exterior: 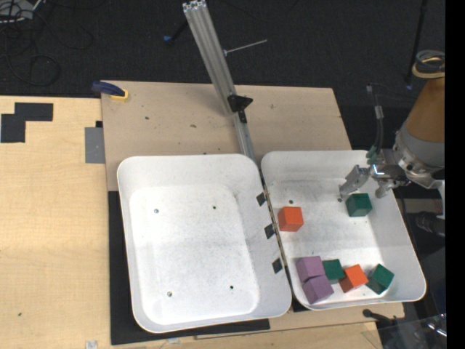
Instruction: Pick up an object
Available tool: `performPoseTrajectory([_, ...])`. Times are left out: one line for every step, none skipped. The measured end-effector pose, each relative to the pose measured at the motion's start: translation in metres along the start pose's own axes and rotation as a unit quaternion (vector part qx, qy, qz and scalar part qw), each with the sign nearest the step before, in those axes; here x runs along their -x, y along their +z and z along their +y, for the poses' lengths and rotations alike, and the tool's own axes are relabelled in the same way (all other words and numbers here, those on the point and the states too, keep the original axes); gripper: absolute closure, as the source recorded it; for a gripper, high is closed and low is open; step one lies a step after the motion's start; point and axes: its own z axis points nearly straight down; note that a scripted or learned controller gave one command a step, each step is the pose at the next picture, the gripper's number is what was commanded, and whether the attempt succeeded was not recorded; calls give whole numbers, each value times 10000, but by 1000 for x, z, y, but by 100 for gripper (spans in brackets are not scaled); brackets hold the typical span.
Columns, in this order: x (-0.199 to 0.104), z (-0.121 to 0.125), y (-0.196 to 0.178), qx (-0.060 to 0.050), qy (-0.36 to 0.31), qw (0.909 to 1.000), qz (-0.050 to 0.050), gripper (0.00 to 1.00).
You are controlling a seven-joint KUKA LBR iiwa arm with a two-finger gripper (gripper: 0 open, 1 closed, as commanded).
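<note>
A green cube is being hovered over by the tool near the right bin's far right wall; its fingers are being held apart, nothing gripped. The cube could be nudged aside against that wall

Even overhead light, soft shadows, slightly grainy, dark background

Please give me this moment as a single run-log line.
arm: over right bin | gripper: above green cube, open, nothing held | orange cube: mid-bin | left bin: beside it
</note>
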Motion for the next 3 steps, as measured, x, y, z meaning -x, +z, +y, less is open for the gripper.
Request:
performPoseTrajectory([0, 1, -3, 24, -7, 10000, -8, 0])
performPoseTrajectory([-8, 1, 44, 4, -13, 10000, -1, 0])
performPoseTrajectory([-7, 2, 81, 65, -1, 10000, -30, 0])
